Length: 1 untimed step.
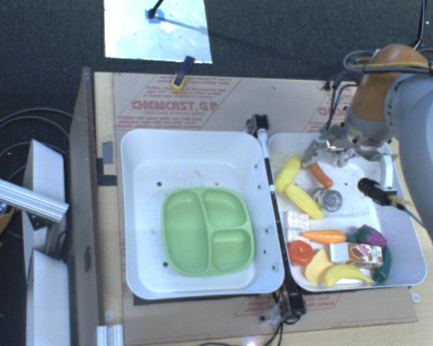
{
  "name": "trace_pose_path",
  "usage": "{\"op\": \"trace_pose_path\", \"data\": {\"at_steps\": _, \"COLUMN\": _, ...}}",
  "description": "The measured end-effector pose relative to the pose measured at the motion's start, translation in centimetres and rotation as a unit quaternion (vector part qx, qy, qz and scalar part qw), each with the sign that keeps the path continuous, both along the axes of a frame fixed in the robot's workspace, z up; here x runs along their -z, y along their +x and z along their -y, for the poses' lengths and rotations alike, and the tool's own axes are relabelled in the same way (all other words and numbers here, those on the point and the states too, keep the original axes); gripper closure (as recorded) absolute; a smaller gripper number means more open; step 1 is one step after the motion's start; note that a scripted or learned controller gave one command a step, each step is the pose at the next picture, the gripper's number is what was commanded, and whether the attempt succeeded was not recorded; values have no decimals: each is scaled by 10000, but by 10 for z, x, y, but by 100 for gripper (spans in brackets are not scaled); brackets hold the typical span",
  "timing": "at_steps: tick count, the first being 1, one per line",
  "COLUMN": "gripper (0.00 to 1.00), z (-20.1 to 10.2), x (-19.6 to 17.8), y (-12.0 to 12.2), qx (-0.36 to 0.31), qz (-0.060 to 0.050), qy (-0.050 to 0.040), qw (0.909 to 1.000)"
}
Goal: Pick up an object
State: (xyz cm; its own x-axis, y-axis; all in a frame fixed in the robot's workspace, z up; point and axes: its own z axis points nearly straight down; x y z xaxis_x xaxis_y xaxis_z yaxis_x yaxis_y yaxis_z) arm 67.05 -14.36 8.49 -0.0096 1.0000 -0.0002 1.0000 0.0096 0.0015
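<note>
Orange-red sausage (pixel 319 174) lies in the right bin (pixel 418 265), in its far part, on bare white floor between a corn cob (pixel 287 173) to its left and the bin's far wall. The gripper (pixel 330 150) hangs just beyond it and slightly to its right in the view, near it, though the slanted camera does not show whether they touch or how high the gripper stands. How wide the gripper is set cannot be told at this angle, and nothing can be seen held in it.

The sausage's long axis runs on a slant, from upper left to lower right in the view, roughly in line with a second corn cob (pixel 303 200) nearer the camera. Both its ends look alike, so it has no clear head or tail. A small grey round thing (pixel 332 200) sits just off its lower right end, apart from it.

In my judgement the coming move turns on a short shift toward the camera and a little left, then a closing across the sausage's short width, at right angles to that slant. The corn cob on the left is close enough to get in the way.
</note>
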Motion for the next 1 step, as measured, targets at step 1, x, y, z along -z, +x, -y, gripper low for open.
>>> {"op": "trace_pose_path", "data": {"at_steps": 1, "gripper": 100, "z": 2, "x": -12, "y": 0, "qx": 5, "qz": 27, "qy": -13, "qw": 10000}}
